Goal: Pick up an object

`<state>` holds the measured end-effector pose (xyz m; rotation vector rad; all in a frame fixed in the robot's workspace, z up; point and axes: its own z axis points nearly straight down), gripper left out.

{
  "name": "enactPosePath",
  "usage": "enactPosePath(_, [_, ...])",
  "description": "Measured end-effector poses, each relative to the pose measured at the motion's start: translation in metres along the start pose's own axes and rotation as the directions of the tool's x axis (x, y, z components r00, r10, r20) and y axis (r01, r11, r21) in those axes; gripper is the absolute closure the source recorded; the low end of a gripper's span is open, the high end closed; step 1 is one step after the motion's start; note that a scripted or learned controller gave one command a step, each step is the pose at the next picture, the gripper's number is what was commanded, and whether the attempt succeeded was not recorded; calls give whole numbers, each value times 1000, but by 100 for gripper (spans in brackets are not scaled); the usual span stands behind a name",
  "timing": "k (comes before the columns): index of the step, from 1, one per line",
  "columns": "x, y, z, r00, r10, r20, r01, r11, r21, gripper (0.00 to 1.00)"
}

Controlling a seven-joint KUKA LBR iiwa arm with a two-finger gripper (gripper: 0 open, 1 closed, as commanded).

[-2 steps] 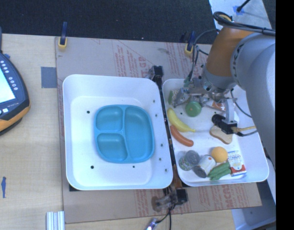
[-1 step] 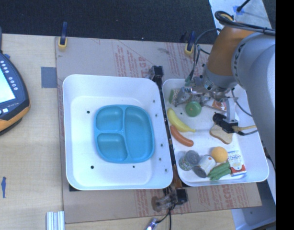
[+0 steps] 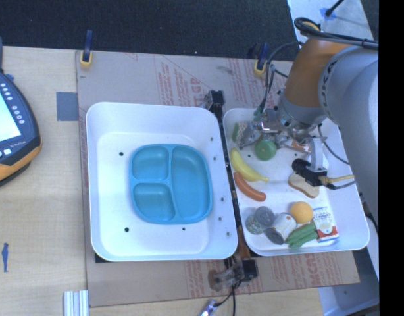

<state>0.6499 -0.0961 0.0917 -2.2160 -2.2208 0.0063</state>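
Camera view looks down on two white bins set on a sheet of brown cardboard [image 3: 189,78] printed with faint red lettering too washed out to read. The left bin [image 3: 106,176] holds a blue divided plate [image 3: 170,183] with three compartments, lying flat near its middle. The right bin [image 3: 350,206] carries the small items: a green ball [image 3: 266,149] at its far end, a yellow banana [image 3: 247,166] just beside it toward the left wall, and an orange-red sausage [image 3: 249,187] touching the banana's near end. Farther forward sit a grey round can [image 3: 259,220], a white and grey piece [image 3: 281,226], an orange fruit [image 3: 301,212] and a green pepper-like piece [image 3: 301,236], all clustered close together, with a small red-and-white packet [image 3: 324,224] at the right whose print is too small to make out. A tan bread-shaped piece [image 3: 303,185] lies under a black part of the arm's fittings. The gripper [image 3: 271,131] hangs low over the far end of the right bin, just above and beside the green ball — cables and metal parts crowd around it, so I cannot tell how far its fingers stand apart or whether they touch anything. A handheld control pendant [image 3: 8,133] with an orange rim rests on the wooden bench at the left.
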Motion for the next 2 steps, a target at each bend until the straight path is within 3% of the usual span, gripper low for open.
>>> enactPosePath(1, [-17,0,0,1000,0,0,0,1000,-4,0])
enactPosePath(2, [2,6,0,1000,-1,1,1,1000,-4,0])
